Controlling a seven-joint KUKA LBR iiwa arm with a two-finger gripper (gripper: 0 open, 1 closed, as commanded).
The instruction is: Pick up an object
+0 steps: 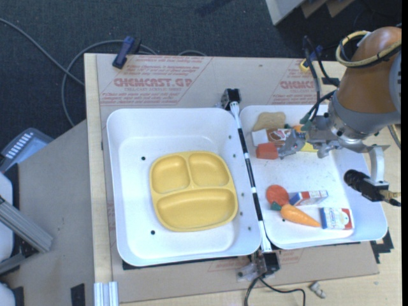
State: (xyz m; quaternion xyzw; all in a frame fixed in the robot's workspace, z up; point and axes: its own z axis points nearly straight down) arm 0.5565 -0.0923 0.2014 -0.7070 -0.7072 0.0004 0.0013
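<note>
My gripper (306, 145) hangs low over the back of the right bin (376, 225), reaching in from the right, and it stands open. A small yellow item (309, 148) shows in the gap between its two fingers; I cannot tell whether they touch it. Just left of the gripper lies a red and white packet (268, 150), with a tan bread slice (271, 120) behind it. Toward the front of the bin lie a red tomato (276, 193), an orange carrot (299, 216), a white tube (310, 197) and a small white carton (336, 218).
The left bin (127, 171) holds a yellow divided plate (192, 190). A black divider rail (245, 164) runs between the two bins. A black part of the arm (364, 185) juts over the right bin's right side. A blue clamp (125, 51) sits at the board's back left.
</note>
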